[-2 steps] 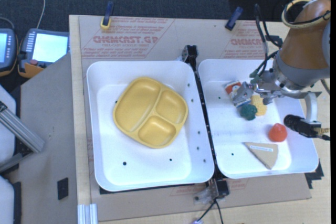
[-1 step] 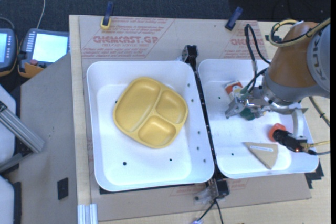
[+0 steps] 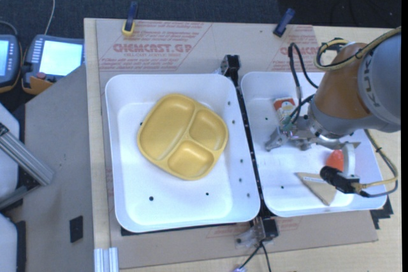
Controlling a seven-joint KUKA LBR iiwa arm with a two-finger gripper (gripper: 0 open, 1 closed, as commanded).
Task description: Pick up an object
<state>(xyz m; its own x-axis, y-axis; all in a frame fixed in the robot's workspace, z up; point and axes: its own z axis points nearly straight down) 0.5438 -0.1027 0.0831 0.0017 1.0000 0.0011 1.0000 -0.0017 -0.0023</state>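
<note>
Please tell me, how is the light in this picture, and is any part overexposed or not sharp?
Camera view: bright, even light; the left bin and right bin are nearly washed out, with soft shadows inside their rims; the yellow plate is sharp; the screen at the far left is blown out; the small items beside the arm look slightly soft.

Left bin (image 3: pixel 121 156): a yellow divided plate (image 3: pixel 183 136) is taking up its middle; bare floor is lying open below and left of the plate.
Right bin (image 3: pixel 268 191): the arm (image 3: pixel 357 89) is crowding it right of the plate; a tan wedge (image 3: pixel 317 185) and an orange piece (image 3: pixel 336 158) are lying under the arm.
</note>
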